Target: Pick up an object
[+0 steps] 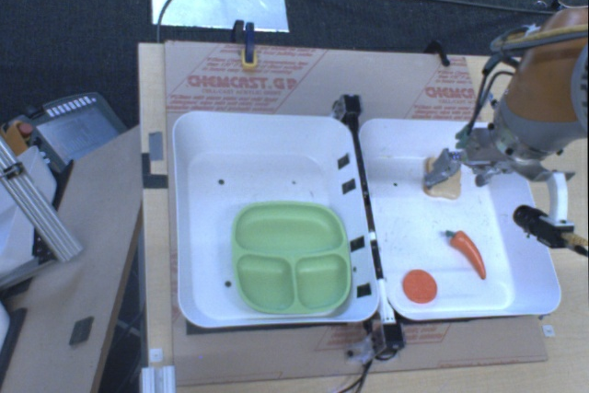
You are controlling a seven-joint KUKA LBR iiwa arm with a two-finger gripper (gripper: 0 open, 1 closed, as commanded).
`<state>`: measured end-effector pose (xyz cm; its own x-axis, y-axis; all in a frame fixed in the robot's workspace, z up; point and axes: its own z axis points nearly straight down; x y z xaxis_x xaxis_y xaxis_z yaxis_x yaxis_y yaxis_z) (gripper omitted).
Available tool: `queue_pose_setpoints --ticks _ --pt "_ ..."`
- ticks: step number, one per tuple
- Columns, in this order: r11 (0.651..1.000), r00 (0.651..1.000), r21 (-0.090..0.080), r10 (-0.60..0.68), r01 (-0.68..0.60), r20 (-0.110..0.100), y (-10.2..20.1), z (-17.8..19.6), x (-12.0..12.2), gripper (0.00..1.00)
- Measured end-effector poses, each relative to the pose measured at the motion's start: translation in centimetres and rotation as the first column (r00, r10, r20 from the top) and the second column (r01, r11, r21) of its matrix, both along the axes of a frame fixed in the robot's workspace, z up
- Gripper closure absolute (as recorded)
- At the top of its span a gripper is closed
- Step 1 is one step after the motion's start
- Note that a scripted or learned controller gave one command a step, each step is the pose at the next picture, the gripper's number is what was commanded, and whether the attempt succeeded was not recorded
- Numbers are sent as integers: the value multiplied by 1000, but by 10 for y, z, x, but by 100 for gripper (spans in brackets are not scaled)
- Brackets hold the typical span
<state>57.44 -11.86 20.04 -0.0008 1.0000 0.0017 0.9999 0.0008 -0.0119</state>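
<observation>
Right bin: gripper low over tan piece at upper left, touching or just above; grasp cannot be told. Orange pepper mid-bin, orange disc near front. Left bin: green divided plate.

Bright even overhead light, glare on white bins, soft shadows, slightly grainy focus

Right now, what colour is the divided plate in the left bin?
Light green, seen in the camera view.
</observation>
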Motion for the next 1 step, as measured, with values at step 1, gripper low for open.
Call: queue_pose_setpoints --ticks 1 --pt "1000 1000 -1 2 -2 13 0 7 3 0"
